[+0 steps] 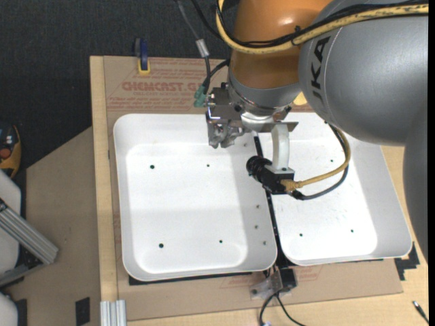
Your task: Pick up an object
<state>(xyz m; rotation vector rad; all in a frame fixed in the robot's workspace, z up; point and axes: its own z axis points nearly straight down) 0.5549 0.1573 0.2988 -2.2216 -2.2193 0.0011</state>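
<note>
**A:** Hanging over the back edge of the left bin (177,202), that's where the hand (221,136) is rn, low and near the bin's white floor, close to the wall btwn the two bins.

**B:** Spread or pressed together?

**A:** Can't tell from here, the wrist and the big orange band (272,19) sit right over it. Nothing I can make out pinched in it.

**B:** And the thing it's meant to pick?

**A:** Can't tell where that is. On the bare floor of the left bin I make out just a few small dark dots, same w/ the right bin (333,223).

**B:** What's that black bit on the divider?

**A:** Black plug (262,168) w/ a yellow hose (326,178) looping off it over the right bin, hanging below the wrist.

**B:** Anything else around?

**A:** Both bins sit on a cardboard sheet (170,80) w/ red print, and a blue-and-yellow clamp (143,56) grips its far edge. Grey arm (380,66) comes in from the right, covers the right bin's back corner.
</note>
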